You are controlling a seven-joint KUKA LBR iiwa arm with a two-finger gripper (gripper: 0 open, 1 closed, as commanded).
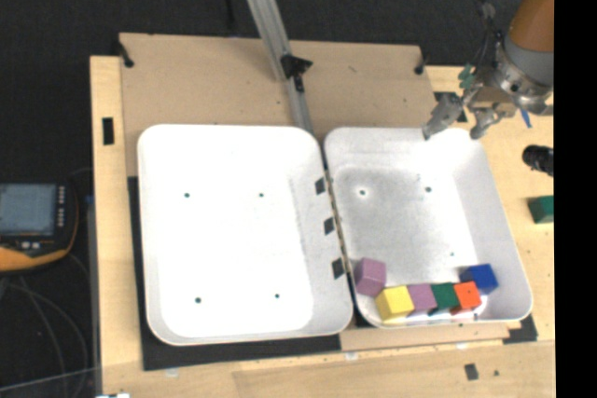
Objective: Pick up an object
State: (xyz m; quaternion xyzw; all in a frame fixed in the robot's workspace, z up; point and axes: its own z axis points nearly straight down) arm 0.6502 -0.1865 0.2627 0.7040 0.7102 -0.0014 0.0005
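Gripper [460, 120] hangs over the far right corner of the right bin [410, 165], at the end of the grey arm with its orange band [534, 9]. The two fingers stand apart, tips pointing down, nothing between them. Judged to be a start or hover pose: no pick is under way yet.

All candidate objects are small blocks crowded along the near wall of the right bin, well apart from the gripper. From left: a purple block [370, 275] standing slightly proud of the row, then a yellow block [395, 302], a second purple one [422, 296], a green block [443, 295], an orange block [466, 295], and a blue block [479, 277] at the right end. They touch or nearly touch one another, probably settled there against the wall. The tight packing leaves little room for fingers; the lone purple block at the left looks the easiest target.

Left bin [233, 144] holds no blocks. The bench [373, 70] also carries a green item [542, 209] at the right edge.

A handheld device [33, 219] lies off the left side; its screen is too small to read. No legible labels or brands anywhere.
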